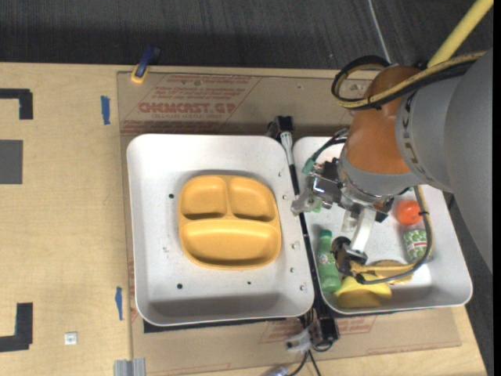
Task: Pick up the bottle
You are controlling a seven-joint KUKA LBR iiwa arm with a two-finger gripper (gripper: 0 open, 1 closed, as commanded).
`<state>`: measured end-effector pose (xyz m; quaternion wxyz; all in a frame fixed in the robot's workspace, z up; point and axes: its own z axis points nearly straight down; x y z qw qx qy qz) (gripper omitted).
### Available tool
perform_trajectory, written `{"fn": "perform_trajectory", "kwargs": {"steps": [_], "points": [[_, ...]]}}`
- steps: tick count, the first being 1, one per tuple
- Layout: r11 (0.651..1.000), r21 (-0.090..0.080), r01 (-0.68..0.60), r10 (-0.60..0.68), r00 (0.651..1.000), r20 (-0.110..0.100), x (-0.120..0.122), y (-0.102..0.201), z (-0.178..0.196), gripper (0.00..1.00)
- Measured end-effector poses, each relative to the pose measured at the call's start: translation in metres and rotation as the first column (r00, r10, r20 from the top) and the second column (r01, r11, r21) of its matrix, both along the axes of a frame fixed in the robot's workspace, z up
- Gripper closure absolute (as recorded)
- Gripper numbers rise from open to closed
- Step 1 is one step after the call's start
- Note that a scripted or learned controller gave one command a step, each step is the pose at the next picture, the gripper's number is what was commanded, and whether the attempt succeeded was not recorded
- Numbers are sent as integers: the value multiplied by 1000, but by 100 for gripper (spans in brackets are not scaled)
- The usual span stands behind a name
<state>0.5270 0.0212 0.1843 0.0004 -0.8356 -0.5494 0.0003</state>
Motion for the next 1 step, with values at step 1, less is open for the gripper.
{"fn": "perform_trajectory", "kwargs": {"steps": [1], "points": [[1000, 0, -1, 1, 1000, 0, 0, 0, 10, 100]]}}
